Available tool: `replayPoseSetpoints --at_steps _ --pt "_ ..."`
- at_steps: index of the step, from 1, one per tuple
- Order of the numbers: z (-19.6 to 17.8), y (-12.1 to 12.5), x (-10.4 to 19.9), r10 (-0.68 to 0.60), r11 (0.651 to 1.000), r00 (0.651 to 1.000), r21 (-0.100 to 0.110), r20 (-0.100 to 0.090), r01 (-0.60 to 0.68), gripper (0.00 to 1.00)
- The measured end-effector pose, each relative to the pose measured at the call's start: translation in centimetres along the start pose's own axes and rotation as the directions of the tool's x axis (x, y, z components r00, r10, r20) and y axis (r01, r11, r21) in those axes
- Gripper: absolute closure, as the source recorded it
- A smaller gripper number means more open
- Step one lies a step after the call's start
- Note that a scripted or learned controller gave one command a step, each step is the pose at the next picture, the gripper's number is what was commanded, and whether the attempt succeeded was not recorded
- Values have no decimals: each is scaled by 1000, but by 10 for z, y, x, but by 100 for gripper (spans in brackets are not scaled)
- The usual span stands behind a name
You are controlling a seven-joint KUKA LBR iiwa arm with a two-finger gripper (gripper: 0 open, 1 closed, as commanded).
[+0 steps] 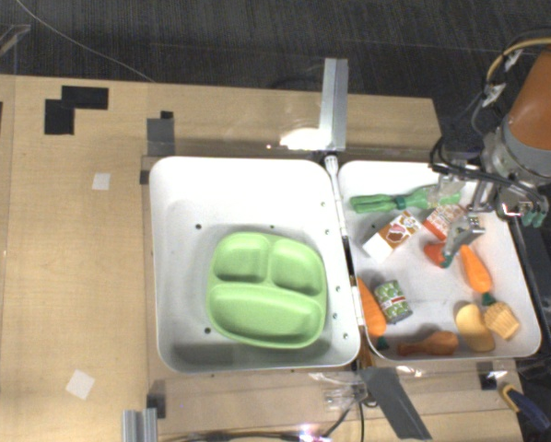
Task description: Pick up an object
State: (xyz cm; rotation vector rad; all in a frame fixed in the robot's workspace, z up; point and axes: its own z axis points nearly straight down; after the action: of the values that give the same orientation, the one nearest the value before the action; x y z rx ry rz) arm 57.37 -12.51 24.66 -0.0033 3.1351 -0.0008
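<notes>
My gripper hangs low over the upper middle of the right bin, coming in from the right under the arm's orange band. Just below and left of it lies a small red object, partly covered by the gripper. A red and white packet sits right beside it. An orange carrot lies just to the lower right. A white and brown carton and a green-handled tool lie to the left.
The right bin also holds a green can, a second carrot against the left wall, a brown sausage and yellow pieces. A green divided plate lies in the left bin.
</notes>
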Motion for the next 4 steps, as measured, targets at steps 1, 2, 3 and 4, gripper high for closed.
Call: replayPoseSetpoints --at_steps 1,2,3,4 --pt "89 -32 -18 -257 966 966 -2 -3 257 0" --pt "134 -43 -6 -311 950 950 9 14 311 0" --pt "157 -67 31 -329 944 944 4 7 329 0" --pt "157 -61 25 -362 932 932 7 7 362 0"
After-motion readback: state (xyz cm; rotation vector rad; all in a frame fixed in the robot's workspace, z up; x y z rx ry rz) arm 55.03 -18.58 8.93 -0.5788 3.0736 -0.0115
